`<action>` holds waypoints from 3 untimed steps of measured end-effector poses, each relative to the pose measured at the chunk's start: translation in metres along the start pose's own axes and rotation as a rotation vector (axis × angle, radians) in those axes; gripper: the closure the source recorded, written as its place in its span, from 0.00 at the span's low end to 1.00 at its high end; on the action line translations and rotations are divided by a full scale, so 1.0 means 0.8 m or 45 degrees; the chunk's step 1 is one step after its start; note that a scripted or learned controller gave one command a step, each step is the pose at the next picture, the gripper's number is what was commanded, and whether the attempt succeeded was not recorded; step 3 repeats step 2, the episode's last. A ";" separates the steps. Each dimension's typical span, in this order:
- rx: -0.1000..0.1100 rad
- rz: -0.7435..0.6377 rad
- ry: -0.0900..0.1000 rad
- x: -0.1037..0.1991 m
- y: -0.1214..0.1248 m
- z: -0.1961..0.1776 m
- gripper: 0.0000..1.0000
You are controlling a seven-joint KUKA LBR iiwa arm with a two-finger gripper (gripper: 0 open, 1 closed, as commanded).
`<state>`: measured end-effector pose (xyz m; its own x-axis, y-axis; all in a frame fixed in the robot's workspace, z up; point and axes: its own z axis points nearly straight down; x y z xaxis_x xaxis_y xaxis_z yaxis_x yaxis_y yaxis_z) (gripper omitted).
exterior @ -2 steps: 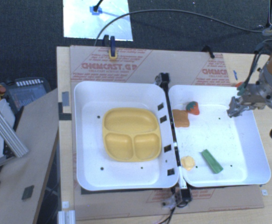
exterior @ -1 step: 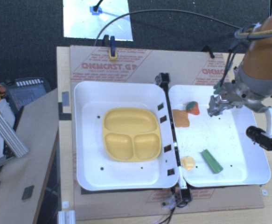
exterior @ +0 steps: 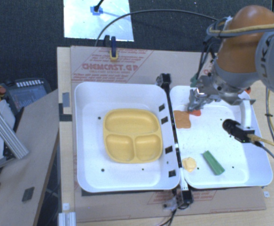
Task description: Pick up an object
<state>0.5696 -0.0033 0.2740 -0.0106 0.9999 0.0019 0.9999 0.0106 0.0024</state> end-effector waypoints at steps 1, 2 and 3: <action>0.001 0.001 -0.001 0.067 0.015 0.013 1.00; -0.002 0.003 0.000 0.118 0.043 0.014 1.00; -0.002 0.003 0.000 0.118 0.043 0.014 1.00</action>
